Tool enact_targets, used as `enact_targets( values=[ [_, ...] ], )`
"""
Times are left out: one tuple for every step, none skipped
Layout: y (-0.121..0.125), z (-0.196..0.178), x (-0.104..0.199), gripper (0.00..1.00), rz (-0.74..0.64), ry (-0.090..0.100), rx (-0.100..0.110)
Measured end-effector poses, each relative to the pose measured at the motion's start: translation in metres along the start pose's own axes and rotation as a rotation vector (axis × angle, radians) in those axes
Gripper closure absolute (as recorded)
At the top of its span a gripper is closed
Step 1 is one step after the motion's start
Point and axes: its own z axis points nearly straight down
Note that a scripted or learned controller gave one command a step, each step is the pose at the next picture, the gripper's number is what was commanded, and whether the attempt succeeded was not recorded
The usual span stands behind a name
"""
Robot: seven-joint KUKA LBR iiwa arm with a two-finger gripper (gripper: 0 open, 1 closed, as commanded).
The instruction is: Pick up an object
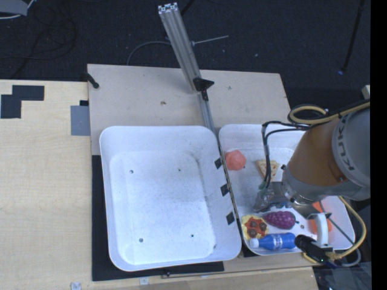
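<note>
Under the arm's wrist, in the right bin (242, 139), sit the candidate objects: a bunch of purple grapes (281, 219) lies closest to the gripper (266, 199), just below and right of it. Beside the grapes rests a yellow toy with red spots (254, 226), and a blue bottle (275, 242) lies along the bin's front rim. An orange piece (320, 224) sits at the right, partly behind the arm. Farther back, a pink ball (235, 160) rests near the divide, with a tan wedge (269, 168) beside it.

The gripper hangs low over the bin floor, apparently lined up for a grab among this cluster, and I cannot tell whether its jaws are spread or pressed together, since the wrist hides them. Nothing visibly sits between them.

The left bin (121, 139) adjoins on the counter (151, 95), likely serving as the drop side.
</note>
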Motion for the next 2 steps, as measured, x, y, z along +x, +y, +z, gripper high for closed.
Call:
enact_targets(
  values=[
    [0.010,-0.056,-0.002,1.00,-0.001,0.000,-0.002],
    [0.009,-0.098,-0.006,1.00,-0.001,0.000,-0.001]
  ],
)
